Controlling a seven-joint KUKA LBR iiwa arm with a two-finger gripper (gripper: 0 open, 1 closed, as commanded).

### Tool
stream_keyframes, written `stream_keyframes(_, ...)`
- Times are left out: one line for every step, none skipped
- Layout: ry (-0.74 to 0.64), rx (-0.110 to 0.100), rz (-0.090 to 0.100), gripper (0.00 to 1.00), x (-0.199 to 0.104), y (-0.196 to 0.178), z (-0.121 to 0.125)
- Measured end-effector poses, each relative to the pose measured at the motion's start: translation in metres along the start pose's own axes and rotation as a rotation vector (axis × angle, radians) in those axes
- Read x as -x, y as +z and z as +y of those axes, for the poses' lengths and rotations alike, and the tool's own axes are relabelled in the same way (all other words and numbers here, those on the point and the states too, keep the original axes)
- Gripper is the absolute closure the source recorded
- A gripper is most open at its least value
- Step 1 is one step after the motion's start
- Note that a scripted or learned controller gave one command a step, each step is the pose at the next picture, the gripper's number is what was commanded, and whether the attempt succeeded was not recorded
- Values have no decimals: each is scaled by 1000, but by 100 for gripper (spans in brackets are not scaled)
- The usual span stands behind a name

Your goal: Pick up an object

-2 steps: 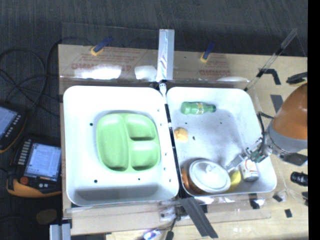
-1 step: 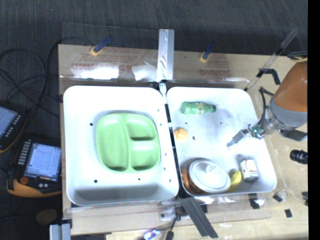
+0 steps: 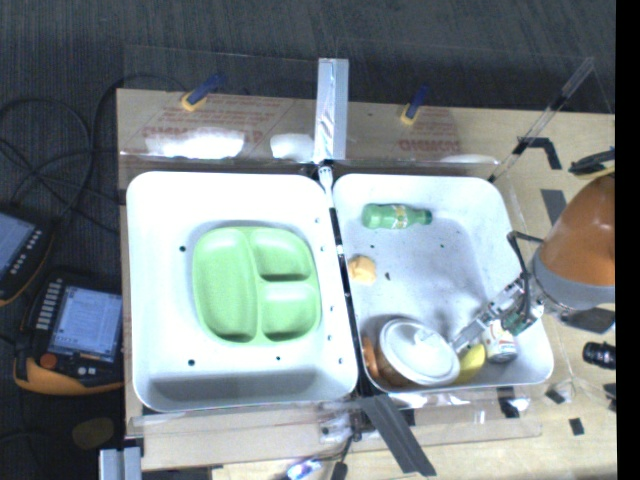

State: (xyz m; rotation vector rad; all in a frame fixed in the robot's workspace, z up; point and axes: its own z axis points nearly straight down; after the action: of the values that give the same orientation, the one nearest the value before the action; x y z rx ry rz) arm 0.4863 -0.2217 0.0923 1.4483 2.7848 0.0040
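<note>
- Down in the near right corner of the right bin [image 3: 470, 208] sits my gripper [image 3: 487, 330], metal and angular, below my orange band [image 3: 590, 230]; whether it is clenched or released I cannot tell from this slant.
- Just beside the gripper, on its near side, lies a small yellow object [image 3: 473, 358], rounded, and next to that a small pale cylinder-like item [image 3: 502, 349]; I cannot tell whether either is touched.
- Left of the gripper rests a round white lid-like disc [image 3: 418, 352] over a brown rim, glossy and circular, against the bin's near wall.
- Farther left, close to the wall between the bins, is a small orange lump [image 3: 361, 267].
- Well beyond the gripper, toward the far wall, a green bottle [image 3: 396, 216] lies on its side, translucent, with a pale label.
- Across the divider, the left bin [image 3: 160, 208] holds a green divided tray [image 3: 256, 282], smooth plastic with rounded corners and three compartments.
- Both bins are shallow, white and speckled with small dark marks; they stand on a pale wooden bench [image 3: 560, 138].
- Dark ribbed carpet [image 3: 200, 18] surrounds the bench, with black cables and a handheld screen unit [image 3: 82, 320] far to the left.
</note>
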Motion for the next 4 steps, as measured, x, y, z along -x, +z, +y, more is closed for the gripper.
stream_keyframes(-169, -3, -1, 0, 1, -27, 0)
stream_keyframes(158, -5, 2, 0, 7, -56, 28)
stream_keyframes(114, 7, 3, 0, -2, 3, 5)
stream_keyframes(401, -3, -1, 0, -32, -6, 52)
